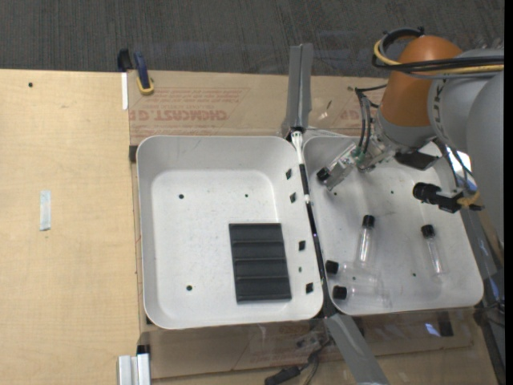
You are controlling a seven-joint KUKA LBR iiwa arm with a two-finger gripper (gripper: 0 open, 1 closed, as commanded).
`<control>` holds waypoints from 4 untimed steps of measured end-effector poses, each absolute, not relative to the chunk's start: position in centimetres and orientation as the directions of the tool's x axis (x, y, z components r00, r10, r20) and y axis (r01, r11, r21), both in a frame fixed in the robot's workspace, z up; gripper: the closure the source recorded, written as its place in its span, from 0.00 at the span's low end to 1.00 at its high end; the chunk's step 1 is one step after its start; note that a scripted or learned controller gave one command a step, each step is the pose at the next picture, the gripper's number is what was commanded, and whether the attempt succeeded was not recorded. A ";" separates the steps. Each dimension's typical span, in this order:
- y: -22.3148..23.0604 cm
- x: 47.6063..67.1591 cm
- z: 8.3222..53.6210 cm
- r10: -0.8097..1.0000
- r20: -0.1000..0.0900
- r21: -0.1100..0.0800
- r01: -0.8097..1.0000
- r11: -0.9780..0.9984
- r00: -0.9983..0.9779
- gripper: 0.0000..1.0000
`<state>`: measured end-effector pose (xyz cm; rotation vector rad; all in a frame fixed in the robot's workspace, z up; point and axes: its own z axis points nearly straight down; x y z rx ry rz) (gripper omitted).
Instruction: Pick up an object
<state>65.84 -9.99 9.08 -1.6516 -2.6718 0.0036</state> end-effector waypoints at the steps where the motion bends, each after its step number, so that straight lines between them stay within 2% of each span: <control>1: -10.1 65.9 10.0 0.895 -0.002 -0.001 0.895 0.446 -0.446 1.00; 2: -10.1 65.9 10.0 0.895 -0.001 -0.001 0.895 0.445 -0.445 0.00; 3: -10.6 65.9 9.2 0.884 -0.002 0.000 0.884 0.468 -0.468 0.00; 4: -10.0 65.9 11.1 0.878 -0.002 0.001 0.878 0.479 -0.479 0.00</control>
